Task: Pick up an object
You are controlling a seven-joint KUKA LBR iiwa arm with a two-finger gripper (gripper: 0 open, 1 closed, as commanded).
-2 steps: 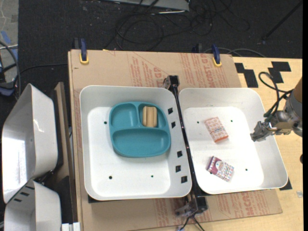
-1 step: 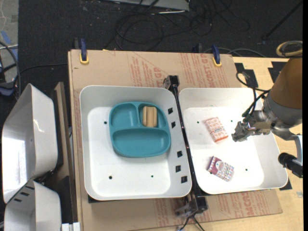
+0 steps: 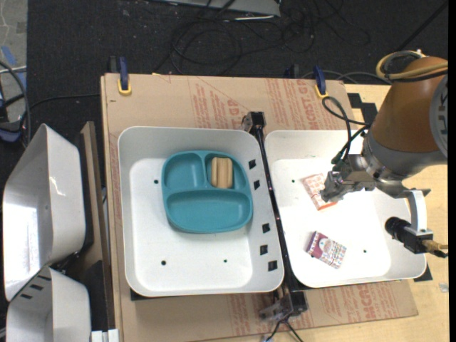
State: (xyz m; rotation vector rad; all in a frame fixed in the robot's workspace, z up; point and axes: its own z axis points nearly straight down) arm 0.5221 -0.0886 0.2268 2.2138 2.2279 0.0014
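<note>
In the right bin (image 3: 370, 262), a small pink and white packet (image 3: 314, 188) with an orange edge lies near the middle. My gripper (image 3: 333, 191) is down right beside it, at its right edge, touching or nearly touching it. A second packet (image 3: 326, 249), purple and white, lies flat nearer the front of the same bin, apart from the gripper. The left bin (image 3: 142, 255) bears a teal divided tray (image 3: 206, 192) with a tan wooden block (image 3: 222, 172) in its upper right compartment.
The bins sit side by side on a cardboard sheet (image 3: 214, 95), split by a black divider rail (image 3: 271, 205). Blue clamps (image 3: 124, 74) hold the sheet's far edge. Grey containers (image 3: 39, 205) stand to the left of the bench.
</note>
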